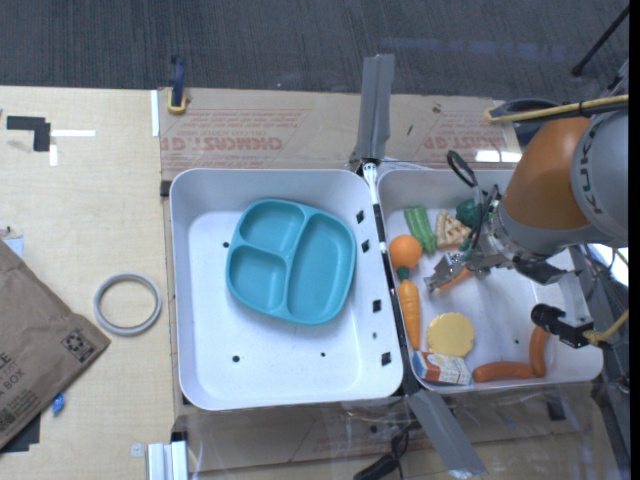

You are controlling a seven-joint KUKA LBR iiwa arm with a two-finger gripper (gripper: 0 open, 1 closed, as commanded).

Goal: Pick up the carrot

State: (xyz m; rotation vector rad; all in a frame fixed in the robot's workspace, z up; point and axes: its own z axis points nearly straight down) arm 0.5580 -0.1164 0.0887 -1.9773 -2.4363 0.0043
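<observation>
Carrot (409, 312): one, by right bin's (590, 368) left wall. Sausages (505, 371): two, front right corner. My gripper (447, 274) mid-bin; finger state: cannot tell.

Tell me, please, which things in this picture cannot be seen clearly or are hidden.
- Gripper, camera view: small and dark, so what it grips, if anything, is unclear.
- Green item at the right bin's back: partly hidden by the arm.
- Packet at the bin's front: print too small to read.
- Brown box: cut off by the left edge.
- Carrot: in full view.
</observation>
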